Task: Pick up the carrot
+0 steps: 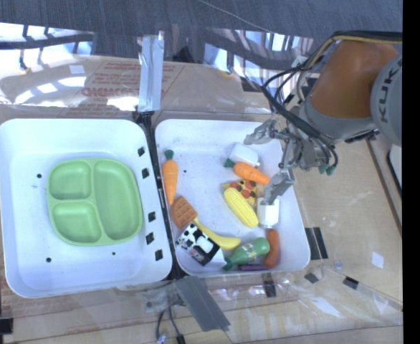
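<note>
A carrot (170, 180), orange with a green top, lies lengthwise against the left wall of the right bin (196, 131), well to the left of the pincer (271, 165) and untouched. It looks like a light, rigid, smooth toy, likely slippery; the thick middle, gripped across its width, seems the best hold, though the wall crowds one side. A waffle (183, 211) touches its lower tip. The pincer hangs over the bin's right side, fingers spread apart and holding nothing, right above a second small carrot (251, 172) and corn (240, 206). Far left sits a green plate (94, 201) in the other bin.
</note>
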`<state>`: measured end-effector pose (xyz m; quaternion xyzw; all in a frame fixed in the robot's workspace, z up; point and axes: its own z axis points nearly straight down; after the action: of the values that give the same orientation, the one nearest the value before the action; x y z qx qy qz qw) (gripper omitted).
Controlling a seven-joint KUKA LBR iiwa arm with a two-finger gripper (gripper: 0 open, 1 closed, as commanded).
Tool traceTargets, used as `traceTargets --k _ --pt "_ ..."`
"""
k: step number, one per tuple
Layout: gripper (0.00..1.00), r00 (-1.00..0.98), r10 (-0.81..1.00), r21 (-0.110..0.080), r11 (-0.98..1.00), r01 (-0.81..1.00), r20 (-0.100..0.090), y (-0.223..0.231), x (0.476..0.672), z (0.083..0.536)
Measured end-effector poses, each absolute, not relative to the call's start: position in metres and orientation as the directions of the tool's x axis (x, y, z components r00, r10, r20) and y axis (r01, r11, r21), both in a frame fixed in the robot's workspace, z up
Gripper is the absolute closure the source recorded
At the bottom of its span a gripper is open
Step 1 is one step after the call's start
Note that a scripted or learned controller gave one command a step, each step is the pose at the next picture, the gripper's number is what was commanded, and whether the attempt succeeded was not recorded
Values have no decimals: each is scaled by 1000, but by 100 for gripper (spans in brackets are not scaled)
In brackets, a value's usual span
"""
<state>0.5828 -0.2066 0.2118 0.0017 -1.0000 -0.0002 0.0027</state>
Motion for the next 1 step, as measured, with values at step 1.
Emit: traceTargets --k 1 --pt "0 -984 -180 3 984 -180 4 -208 586 89"
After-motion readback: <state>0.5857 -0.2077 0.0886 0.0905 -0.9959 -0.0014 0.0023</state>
